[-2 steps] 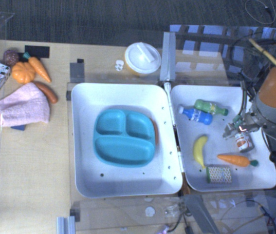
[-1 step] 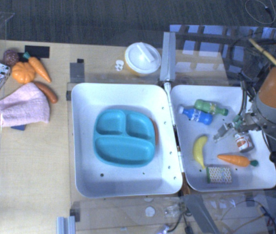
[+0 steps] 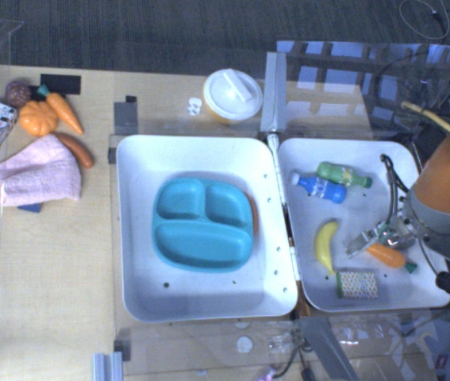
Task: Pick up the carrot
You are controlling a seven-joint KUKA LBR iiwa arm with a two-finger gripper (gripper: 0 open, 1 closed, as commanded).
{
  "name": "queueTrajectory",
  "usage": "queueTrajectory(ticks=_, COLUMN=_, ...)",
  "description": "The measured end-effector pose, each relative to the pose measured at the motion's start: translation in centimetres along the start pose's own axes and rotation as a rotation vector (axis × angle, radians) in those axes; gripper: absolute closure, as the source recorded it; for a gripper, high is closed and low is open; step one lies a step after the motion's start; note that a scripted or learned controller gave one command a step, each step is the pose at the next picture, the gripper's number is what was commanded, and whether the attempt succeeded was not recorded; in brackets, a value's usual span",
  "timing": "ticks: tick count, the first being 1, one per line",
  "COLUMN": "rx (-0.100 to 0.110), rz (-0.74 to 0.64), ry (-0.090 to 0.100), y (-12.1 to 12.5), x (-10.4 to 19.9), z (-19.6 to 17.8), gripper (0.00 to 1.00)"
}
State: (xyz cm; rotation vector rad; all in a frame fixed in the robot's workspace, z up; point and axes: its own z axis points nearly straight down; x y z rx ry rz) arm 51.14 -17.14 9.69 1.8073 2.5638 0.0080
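We find the carrot (image 3: 386, 254) in the right bin (image 3: 304, 288), lying flat on the floor near the right wall, with its thick orange body pointing left and a bit of green at its right end. There is another carrot-like toy out on the table (image 3: 50, 252) at the far left, beside a small pumpkin (image 3: 37, 117) and a pink cloth (image 3: 34, 177), but the one in the bin is the one within our reach.

Our gripper (image 3: 377, 239) is low over the carrot's left end, just beside or touching it. From this slanted view the metal parts blur together, so we cannot tell whether the jaws are open, closed or around anything. We do not count the carrot as held.

The carrot looks like a small plastic toy: light, stiff and smooth, so we judge it will not crush but could slide or roll out of a poor pinch. Its taper matters. We would take it across the thick middle of the orange body, jaws set square to its long axis, rather than at the narrow tip or the green end, where the jaws could squeeze it away.

Neighbours are close. A banana (image 3: 325, 246) lies to the left, a small speckled sponge-like block (image 3: 357, 283) just below, and two bottles, one blue (image 3: 320, 187) and one green (image 3: 344, 174), further up. The left bin (image 3: 129, 292) holds a blue divided plate (image 3: 203, 223).
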Motion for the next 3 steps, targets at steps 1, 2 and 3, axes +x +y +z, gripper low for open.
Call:
queueTrajectory(ticks=1, rx=-0.021, rz=0.198, ry=0.018, y=-1.2, x=-0.7, z=0.5, gripper=0.00)
queueTrajectory(ticks=2, rx=-0.025, rz=0.200, ry=-0.001, y=-1.3, x=-1.4, z=-0.5, gripper=1.00)
queueTrajectory(ticks=3, rx=0.005, rz=0.084, ry=0.000, y=1.2, x=3.4, z=-13.3, gripper=1.00)
